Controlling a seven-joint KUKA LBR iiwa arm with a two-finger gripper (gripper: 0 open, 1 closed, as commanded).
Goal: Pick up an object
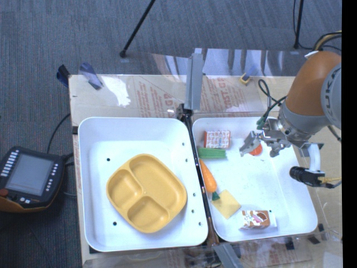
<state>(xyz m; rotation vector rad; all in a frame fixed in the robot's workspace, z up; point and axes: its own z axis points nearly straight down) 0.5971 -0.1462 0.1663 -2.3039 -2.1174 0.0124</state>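
Hovering over the right bin (304, 205) with its fingers spread and nothing between them, the gripper (261, 144) sits above a small red-orange object (256, 148) that, being little and rounded, could roll out of a closing pinch.

Tray (146, 192) in left bin (92, 149); carrot (208, 177), boxes (216, 139) in right bin (290, 205).
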